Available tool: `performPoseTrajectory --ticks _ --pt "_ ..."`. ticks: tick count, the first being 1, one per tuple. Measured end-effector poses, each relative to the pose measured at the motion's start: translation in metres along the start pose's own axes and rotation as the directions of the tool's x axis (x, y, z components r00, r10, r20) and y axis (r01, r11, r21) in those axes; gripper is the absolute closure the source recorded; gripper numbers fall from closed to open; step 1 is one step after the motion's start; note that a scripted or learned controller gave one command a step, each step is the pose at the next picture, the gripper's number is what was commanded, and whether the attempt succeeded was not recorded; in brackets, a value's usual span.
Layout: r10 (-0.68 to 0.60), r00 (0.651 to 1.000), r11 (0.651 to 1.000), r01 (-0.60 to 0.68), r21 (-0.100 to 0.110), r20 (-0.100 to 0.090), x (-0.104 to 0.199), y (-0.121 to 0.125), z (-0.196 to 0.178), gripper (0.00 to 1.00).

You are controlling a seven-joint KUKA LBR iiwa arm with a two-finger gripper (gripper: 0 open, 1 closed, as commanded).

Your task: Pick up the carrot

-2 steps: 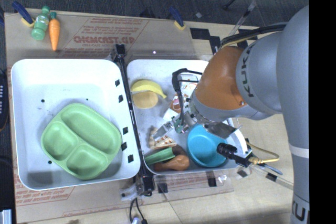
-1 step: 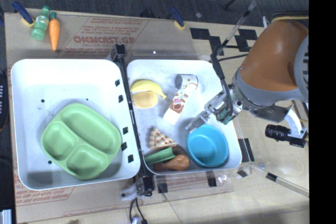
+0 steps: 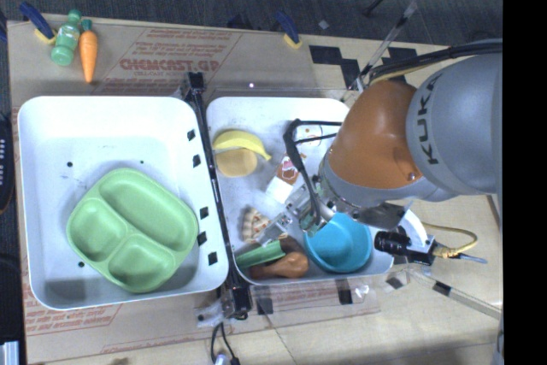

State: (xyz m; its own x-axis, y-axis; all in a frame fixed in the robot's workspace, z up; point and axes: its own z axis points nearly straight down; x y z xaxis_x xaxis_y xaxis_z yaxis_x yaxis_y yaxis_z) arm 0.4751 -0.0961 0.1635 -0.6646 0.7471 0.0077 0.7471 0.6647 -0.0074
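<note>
The small orange toy carrot with a green top lies outside both bins on the brown cardboard sheet at the far left, its long axis running far to near, green top toward the far edge and pointed tip toward the near side, just beside a pale green bottle-shaped toy. The grey arm's two-finger gripper hangs low in the right white bin, well apart from the carrot, close to a blue cup, a yellow banana-like piece and a brown toy; how its pincer stands I cannot tell. A green divided plate lies in the left white bin.
</note>
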Motion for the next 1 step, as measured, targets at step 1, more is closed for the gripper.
performPoseTrajectory --ticks 1 --pt "0.107 0.994 0.994 -0.107 -0.005 0.004 -0.0098 -0.0059 0.0731 0.0"
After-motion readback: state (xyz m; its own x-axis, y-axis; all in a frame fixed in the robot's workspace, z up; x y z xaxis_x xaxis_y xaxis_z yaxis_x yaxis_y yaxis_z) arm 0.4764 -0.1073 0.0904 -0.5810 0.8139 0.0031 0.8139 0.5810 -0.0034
